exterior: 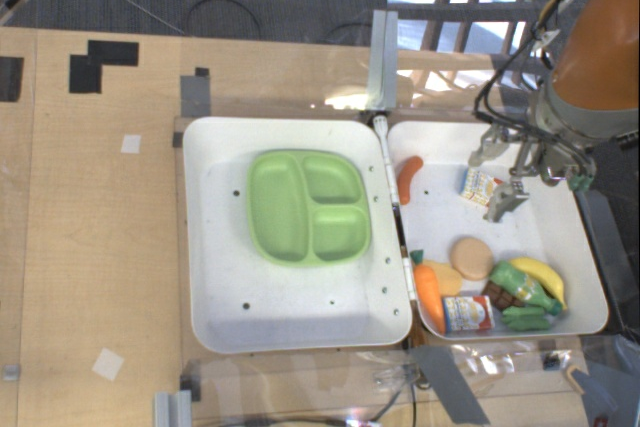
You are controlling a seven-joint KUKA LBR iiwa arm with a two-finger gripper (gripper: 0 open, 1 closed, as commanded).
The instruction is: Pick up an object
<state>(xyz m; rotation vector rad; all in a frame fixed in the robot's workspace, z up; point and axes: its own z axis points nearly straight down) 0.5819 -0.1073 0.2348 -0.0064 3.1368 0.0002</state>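
My gripper [496, 177] hangs over the back of the right bin [590, 260], and its two fingers stand apart, so it is open. A small white and blue packet [479, 185] lies in the gap between the fingers; whether they touch it I cannot tell. A red sausage [408, 178] lies to the gripper's left by the bin wall. Toward the front of the bin are a tan round bun [472, 258], an orange carrot [428, 290], a yellow banana [541, 275], a small can [467, 314] and a green item [527, 317].
The left bin [215, 255] holds a green divided plate [307, 206]. A ridge [392, 205] separates the two bins. The arm's orange band [600, 50] and cables rise at the right. Metal brackets stand behind the bins.
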